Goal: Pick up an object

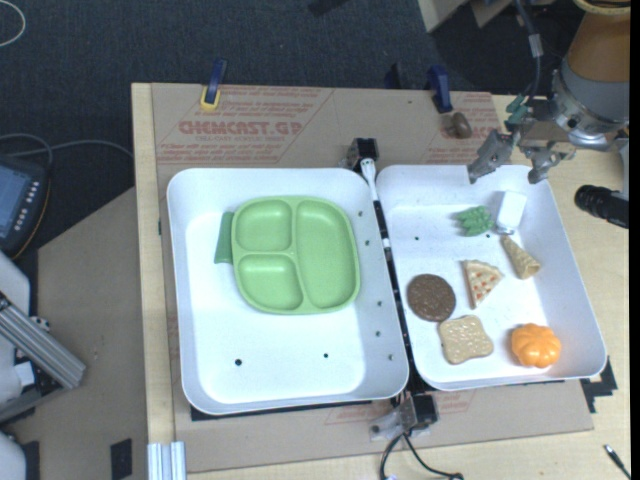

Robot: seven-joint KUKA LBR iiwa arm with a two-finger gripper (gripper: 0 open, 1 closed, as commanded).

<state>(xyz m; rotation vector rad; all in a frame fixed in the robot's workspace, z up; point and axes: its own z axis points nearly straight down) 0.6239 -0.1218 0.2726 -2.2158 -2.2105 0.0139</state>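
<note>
Resting in the left bin (200,298) is a green divided plate (295,254) with three compartments. The right bin (570,278) holds, left to right: a round brown patty (431,297), a tan bread slice (466,339), a green leafy piece (474,220), a pizza wedge (483,281), a white block (511,209), a tan cone (521,258) and an orange pumpkin (535,345). The gripper (512,166) hangs over the bin's far edge, fingers spread apart, nothing between them.

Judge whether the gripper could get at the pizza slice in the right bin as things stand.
Probably yes. The gripper hangs open above the right bin's far edge, and the pizza slice lies flat with nothing on top; the cookie and cone sit close but apart.
</note>
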